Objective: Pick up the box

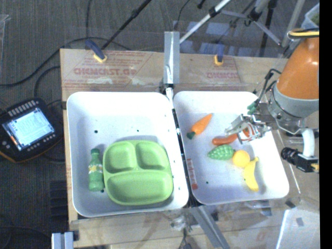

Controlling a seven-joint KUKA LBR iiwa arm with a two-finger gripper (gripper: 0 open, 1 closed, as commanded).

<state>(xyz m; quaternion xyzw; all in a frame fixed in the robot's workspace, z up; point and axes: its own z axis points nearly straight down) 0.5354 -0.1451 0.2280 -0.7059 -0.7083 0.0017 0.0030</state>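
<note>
The green box looks light, stiff and slick; best gripped by its rim. Whether the pincer is released or clenched, I cannot tell.

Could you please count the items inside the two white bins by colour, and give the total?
Green: 3 (divided plastic tray, small bottle, bumpy leafy toy)
Orange: 1 (toy carrot)
Red-orange: 1 (long chili-like toy)
Yellow: 2 (round lemon-like toy, toy banana)
Total: 7
</note>
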